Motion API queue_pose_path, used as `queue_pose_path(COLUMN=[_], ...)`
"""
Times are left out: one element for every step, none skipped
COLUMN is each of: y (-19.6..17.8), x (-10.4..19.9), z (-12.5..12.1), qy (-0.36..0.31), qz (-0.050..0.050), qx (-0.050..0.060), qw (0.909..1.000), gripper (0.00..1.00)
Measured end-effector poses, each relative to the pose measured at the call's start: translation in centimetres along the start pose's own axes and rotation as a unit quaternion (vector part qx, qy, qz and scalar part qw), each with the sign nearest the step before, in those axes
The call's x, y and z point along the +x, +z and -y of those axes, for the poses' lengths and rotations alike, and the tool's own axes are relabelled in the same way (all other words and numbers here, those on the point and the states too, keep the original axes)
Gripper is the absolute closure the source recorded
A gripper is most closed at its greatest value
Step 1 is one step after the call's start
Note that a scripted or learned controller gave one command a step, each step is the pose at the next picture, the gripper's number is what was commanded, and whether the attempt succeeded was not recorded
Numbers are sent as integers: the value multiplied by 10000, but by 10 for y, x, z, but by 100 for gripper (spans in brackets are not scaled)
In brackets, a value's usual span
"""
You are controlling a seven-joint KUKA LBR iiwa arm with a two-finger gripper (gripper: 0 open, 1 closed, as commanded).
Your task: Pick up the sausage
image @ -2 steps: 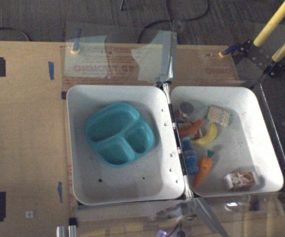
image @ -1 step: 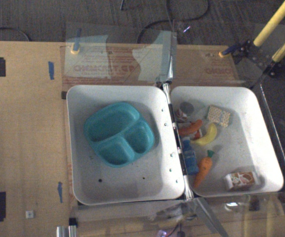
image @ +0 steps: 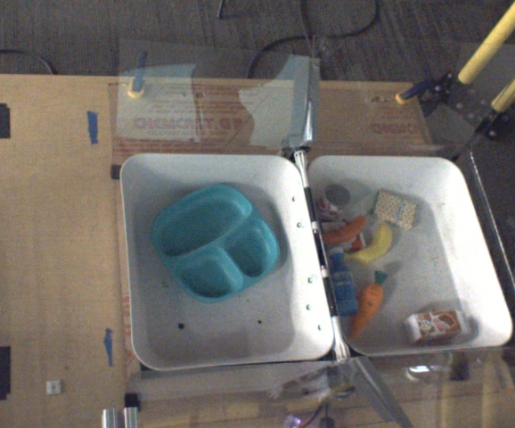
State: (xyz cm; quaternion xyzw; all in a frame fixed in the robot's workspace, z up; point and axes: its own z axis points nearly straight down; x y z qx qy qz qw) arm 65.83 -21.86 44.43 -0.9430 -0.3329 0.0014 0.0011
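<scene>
Start of task, nothing yet lifted. Sausage [image: 344, 231], reddish-orange, lying in the right bin [image: 471, 239] close to its left wall, touching the banana [image: 375, 244] on its right and just beside a can [image: 328, 205] on its far side. Carrot [image: 369, 301], blue packet [image: 342, 285], cracker [image: 394, 209] and small carton [image: 436, 325] spread through the same bin. Teal divided plate [image: 215, 241] alone in the left bin [image: 151, 328]. State of end effector: cannot tell. Reach, grasp and lift all remaining.

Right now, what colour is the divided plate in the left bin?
Teal blue; the divided plate shows best in the camera view.
</scene>
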Motion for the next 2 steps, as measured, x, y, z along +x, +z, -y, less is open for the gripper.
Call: queue_pose_path(y=[10, 0], x=[-2, -2], z=[-3, -4], qy=[2377, 2382], qz=[-6, -12], qx=[4, 7], qw=[9713, 9712], gripper=[100, 100])
